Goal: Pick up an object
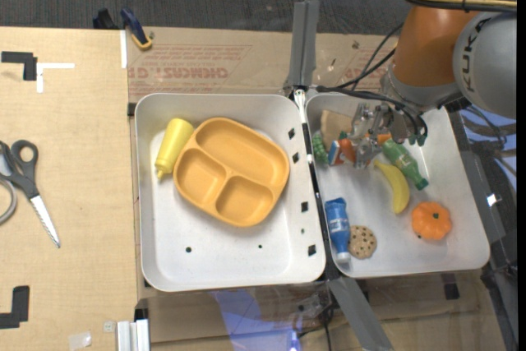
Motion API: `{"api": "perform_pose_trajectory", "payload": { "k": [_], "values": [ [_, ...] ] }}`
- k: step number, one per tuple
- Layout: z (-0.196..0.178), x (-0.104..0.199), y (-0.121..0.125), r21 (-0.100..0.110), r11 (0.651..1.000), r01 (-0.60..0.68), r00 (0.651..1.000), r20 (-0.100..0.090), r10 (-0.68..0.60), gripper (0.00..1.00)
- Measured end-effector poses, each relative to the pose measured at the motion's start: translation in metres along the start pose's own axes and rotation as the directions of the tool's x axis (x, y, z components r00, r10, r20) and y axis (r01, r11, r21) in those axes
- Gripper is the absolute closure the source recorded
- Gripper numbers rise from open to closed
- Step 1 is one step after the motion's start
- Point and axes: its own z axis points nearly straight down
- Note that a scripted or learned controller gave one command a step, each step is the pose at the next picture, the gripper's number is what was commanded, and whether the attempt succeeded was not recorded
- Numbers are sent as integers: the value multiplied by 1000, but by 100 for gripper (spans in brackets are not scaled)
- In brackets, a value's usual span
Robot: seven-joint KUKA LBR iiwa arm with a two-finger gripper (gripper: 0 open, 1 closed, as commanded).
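The right bin (457, 177) holds a banana (396, 185), a green bottle (408, 164), an orange fruit (431, 222), a blue can (337, 223), a cookie (362, 242), a small green item (319, 149), a red-orange item (346, 152) and a tan block (332, 126). My gripper (367, 145) hangs low over the bin's upper middle. It is just right of the red-orange item and left of the green bottle. The wrist and cables hide its tips.
The left bin (214, 263) holds a yellow-orange divided plate (230, 171) and a yellow bottle (171, 145). A grey post (302, 45) rises at the back between the bins. Scissors (29, 185) lie on the bench at far left. The arm's orange band (427, 37) looms over the right bin's back edge.
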Motion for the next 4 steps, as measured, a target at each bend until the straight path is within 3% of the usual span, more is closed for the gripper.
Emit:
{"api": "perform_pose_trajectory", "payload": {
  "k": [1, 2, 3, 4],
  "values": [
    [-19, 63, 13, -10, 999, -31, 999, 25, 32, 100],
    [-19, 63, 13, -10, 999, -31, 999, 25, 31, 0],
    [16, 104, -17, -11, 998, -62, 998, 24, 62, 0],
    [13, 30, -20, -9, 1000, 9, 1000, 28, -9, 0]
  ]
}}
